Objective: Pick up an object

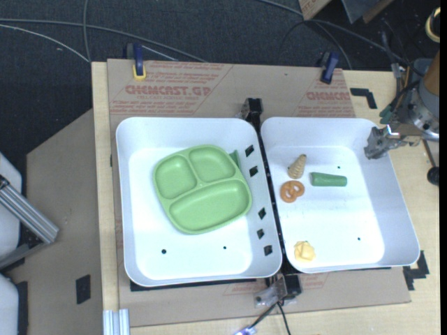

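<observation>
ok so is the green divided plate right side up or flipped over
Right side up. The green divided plate lies flat in the left bin with its three hollow compartments facing the camera.

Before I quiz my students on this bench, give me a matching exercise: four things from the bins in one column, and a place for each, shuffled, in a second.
Things:
1. plate
2. cone
3. pretzel
4. yellow piece

Places:
A. right bin, near front edge
B. left bin
C. right bin, just behind the pretzel
D. right bin, left of the green stick

Pairs: 1-B, 2-C, 3-D, 4-A
</observation>
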Tool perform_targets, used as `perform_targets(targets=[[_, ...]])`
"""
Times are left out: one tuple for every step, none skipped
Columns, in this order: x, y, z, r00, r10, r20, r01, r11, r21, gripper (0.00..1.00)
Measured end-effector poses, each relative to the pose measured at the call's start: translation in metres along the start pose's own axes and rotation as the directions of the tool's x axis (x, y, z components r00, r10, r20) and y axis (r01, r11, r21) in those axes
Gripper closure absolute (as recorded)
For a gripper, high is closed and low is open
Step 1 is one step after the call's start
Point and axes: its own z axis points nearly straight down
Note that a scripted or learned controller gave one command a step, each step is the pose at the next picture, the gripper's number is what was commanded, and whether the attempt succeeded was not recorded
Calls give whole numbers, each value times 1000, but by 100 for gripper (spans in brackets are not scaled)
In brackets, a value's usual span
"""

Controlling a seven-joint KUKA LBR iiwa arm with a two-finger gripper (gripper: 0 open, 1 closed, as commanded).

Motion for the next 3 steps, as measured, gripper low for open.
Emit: perform_targets(targets=[[44,-11,7,1000,-3,-5,3,1000,10,100],[98,-19,20,1000,-4,-6,4,1000,11,100],[147,-32,11,1000,-4,-6,4,1000,10,100]])
